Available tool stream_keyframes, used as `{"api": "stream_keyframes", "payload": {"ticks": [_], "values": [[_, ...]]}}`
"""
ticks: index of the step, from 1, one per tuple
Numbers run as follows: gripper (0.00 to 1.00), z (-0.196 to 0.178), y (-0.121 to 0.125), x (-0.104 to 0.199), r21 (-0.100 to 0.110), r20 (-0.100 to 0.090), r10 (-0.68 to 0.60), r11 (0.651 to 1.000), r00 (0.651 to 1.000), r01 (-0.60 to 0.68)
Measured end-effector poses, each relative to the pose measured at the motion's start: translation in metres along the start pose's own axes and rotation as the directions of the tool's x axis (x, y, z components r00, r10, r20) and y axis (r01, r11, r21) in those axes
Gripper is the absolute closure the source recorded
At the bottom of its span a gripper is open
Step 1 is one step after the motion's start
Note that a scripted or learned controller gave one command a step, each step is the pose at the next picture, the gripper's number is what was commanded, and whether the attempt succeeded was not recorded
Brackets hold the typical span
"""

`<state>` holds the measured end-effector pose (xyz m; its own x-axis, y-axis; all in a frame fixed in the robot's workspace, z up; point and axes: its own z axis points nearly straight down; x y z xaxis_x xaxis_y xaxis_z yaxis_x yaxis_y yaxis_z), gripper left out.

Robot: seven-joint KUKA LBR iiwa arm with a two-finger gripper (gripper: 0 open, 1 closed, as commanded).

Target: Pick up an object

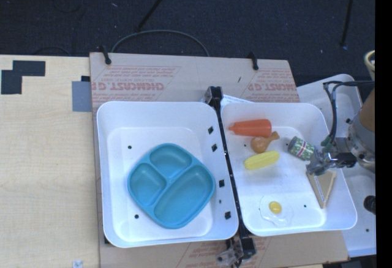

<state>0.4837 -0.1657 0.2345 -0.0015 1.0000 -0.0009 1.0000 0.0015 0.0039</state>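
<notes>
The right bin (346, 219) holds several toy foods. An orange carrot (251, 128) lies at its back, with a small tan pear-shaped piece (263, 142) and a yellow corn-like piece (261, 160) just in front of it. A green and white can (300, 148) lies on its side toward the right wall. A tan wedge (324, 189) rests by the right wall, and a fried egg (275, 208) lies near the front. My gripper (320, 165) hangs low at the right side, between the can and the top of the wedge. I see nothing held in it.
The left bin (105, 138) holds a blue divided plate (171, 184). A black divider (222, 163) runs between the two bins. The arm and its cables (352, 138) come over the right bin's right wall. Cardboard lies under both bins.
</notes>
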Motion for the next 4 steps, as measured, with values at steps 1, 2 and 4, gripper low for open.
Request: {"api": "stream_keyframes", "payload": {"ticks": [1,2,4], "values": [[1.0,-0.02,0.001,-0.001,0.003,-0.001,0.0,1.0,1.0,0.0],[1.0,-0.01,0.015,0.058,0.008,-0.004,-0.004,1.0,1.0,0.004],[1.0,-0.016,0.062,0.159,0.006,-0.002,-0.003,1.0,1.0,0.003]]}}
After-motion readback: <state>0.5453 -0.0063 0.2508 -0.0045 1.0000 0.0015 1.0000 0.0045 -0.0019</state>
